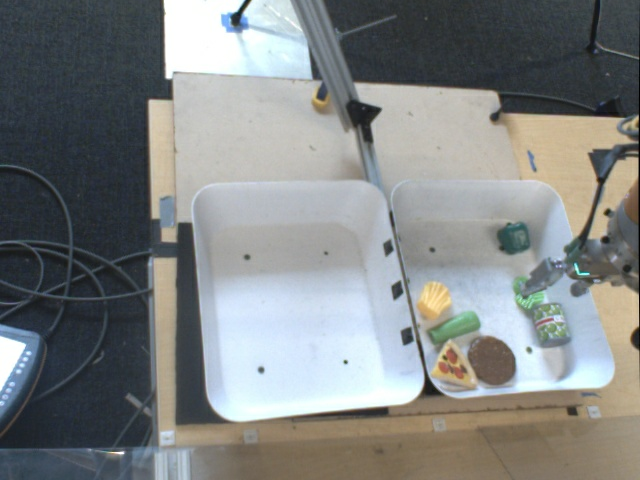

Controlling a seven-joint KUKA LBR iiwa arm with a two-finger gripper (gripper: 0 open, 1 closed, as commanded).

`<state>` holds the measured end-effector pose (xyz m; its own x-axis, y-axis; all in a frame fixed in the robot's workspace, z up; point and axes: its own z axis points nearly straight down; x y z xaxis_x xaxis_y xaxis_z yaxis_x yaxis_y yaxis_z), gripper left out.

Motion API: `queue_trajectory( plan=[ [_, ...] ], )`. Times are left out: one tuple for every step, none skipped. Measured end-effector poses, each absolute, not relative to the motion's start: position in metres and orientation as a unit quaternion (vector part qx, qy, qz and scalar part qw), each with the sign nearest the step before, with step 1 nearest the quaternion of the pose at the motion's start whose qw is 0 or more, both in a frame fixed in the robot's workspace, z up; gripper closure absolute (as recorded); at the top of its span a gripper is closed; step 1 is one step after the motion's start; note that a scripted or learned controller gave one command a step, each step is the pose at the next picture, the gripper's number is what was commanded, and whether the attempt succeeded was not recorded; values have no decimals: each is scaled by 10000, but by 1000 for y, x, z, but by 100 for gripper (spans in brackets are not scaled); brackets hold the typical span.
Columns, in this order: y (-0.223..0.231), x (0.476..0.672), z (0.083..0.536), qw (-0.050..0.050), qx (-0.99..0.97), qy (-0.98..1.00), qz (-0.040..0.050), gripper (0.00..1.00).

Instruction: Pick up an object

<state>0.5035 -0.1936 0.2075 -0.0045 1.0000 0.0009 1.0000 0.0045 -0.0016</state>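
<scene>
Reaching in over the right rim of the right bin (480, 196), the hand (548, 274) hangs just above a small green piece (524, 292) and the green-labelled can (550, 324) — whether its fingers are wide or narrow I cannot tell. Elsewhere in that bin lie a dark green block (514, 236) toward the far wall, and near the front a yellow shell (434, 299), a green pickle (455, 326), a pizza slice (454, 365) and a brown disc (492, 360) — all apart from the hand.

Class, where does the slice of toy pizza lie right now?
The triangular toy pizza slice lies in the right white bin, at its front left corner, touching the brown round patty, just below the green cucumber.
</scene>
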Motion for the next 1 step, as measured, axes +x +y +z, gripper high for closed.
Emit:
queue_trajectory(
  plan=[
    [-194, 504, 209, -5, -7058, -7084, -4, 0]
  ],
)
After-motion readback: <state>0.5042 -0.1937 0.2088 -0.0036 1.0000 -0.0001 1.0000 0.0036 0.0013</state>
